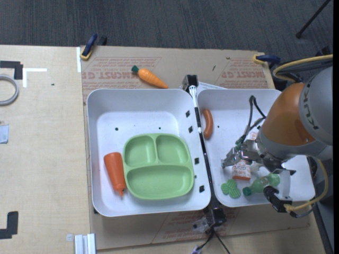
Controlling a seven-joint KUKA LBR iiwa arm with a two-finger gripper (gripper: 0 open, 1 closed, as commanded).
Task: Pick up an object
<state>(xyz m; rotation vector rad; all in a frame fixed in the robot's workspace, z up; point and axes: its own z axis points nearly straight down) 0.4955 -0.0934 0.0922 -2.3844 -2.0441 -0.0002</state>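
Note:
My gripper hangs low in the right bin, near its front middle, under the orange wrist band. Directly beneath it lies a small white and red packet; whether it touches the packet is unclear. A green leafy toy and another green piece lie just in front of the packet. A brown sausage rests by the bin's left wall, well clear of the gripper.
The left bin holds a green divided plate and an orange carrot-like toy on its left. A small carrot lies on the cardboard behind the bins. The arm covers the right bin's right side.

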